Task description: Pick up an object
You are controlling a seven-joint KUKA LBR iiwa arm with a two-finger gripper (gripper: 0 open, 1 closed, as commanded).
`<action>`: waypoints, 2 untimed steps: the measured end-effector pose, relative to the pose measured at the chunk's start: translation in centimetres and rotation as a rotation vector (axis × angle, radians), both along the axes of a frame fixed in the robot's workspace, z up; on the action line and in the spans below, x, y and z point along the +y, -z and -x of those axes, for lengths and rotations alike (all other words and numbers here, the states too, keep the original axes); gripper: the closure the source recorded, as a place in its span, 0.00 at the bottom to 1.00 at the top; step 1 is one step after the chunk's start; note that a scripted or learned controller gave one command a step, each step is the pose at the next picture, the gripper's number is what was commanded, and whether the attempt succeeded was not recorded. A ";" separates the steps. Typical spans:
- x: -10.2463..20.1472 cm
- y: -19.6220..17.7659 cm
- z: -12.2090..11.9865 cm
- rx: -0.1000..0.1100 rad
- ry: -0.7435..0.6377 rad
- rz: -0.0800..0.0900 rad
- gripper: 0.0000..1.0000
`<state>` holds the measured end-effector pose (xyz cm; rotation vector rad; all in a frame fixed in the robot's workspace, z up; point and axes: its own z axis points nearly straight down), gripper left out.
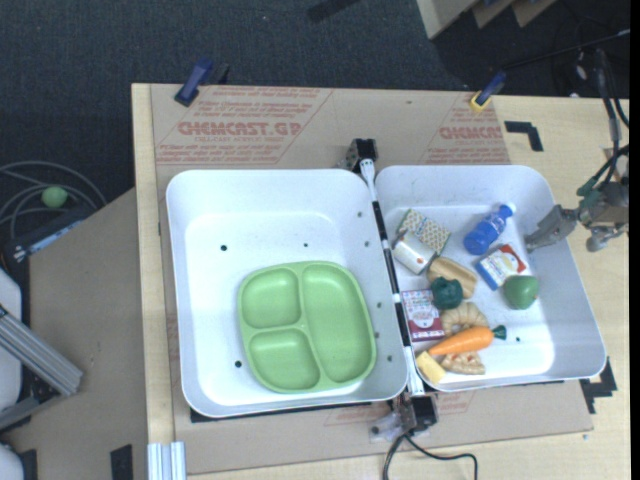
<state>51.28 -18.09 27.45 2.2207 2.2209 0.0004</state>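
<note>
Carrot (pixel 462 342) glossy, tapered; gripper (pixel 562 223) at bin rim, jaw state unclear.

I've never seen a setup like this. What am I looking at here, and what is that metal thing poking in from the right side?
This is a single photo from a camera fixed above a workbench, looking down at a slant. On the bench sit two shallow white bins side by side. The left bin holds a green divided plate with three compartments. The right bin holds a jumble of small items: a blue bottle, a green ball-like thing, a toy carrot, a small red and white box and a few others.

The metal thing at the right edge is the tool of a robot arm, the part meant to grab things. It sits at the right bin's rim and nothing is visibly in it. Its job is to pick up one of those items.
</note>
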 end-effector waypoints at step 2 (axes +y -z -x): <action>1.2 15.4 -5.4 0.000 0.000 0.000 0.00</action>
